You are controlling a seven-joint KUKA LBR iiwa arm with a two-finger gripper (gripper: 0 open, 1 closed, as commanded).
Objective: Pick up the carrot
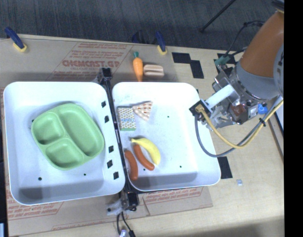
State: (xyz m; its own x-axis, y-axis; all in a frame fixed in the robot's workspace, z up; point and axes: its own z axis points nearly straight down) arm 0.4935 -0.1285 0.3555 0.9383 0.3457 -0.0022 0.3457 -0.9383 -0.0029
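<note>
Beyond the far rim of the right bin (188, 132), the carrot (137, 68) lay on the surface, outside both bins, with a bun (153, 71) just beside it. By that bin's right edge hung the pincer (233, 110), well apart from the carrot; whether it was open or closed could not be told. The bin held a banana (148, 150), two sausages (144, 158), a patterned square (126, 118) and a wedge (143, 110). A green tray (67, 135) sat in the left bin (18, 102).

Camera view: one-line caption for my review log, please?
Carrot lies on the bench beyond the right bin, beside a bun; the arm hovers at that bin's right edge.
</note>
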